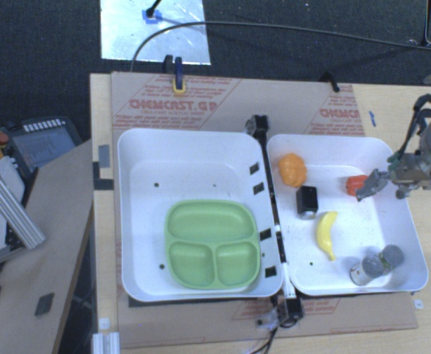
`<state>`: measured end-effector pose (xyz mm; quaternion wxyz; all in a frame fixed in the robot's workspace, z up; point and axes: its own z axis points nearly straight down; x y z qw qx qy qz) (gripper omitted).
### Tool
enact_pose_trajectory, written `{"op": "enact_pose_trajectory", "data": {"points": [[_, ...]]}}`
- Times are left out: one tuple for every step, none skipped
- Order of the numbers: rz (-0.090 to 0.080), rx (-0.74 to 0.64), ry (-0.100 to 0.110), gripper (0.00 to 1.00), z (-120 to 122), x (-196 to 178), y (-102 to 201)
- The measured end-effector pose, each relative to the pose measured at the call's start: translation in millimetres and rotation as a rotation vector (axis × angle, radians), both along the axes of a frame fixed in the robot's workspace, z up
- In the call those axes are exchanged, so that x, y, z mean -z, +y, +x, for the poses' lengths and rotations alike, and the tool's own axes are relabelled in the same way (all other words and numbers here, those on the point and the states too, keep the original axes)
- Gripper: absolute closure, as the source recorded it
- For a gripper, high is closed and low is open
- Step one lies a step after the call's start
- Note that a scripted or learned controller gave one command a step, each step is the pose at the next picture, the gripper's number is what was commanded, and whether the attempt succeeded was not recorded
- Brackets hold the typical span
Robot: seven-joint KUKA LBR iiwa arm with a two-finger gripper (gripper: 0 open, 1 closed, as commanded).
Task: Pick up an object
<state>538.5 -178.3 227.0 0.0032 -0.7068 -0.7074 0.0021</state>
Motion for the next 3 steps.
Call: {"op": "enact_pose_trajectory", "data": {"points": [[-0.002,-0.002,-0.009,0.0,2.2,-4.4,0.2],[-0.001,0.0,-0.005,0.0,10.2,51.5,-3.8],[-0.001,-0.001,-0.004,0.0,13.8,113.6,-3.2]]}}
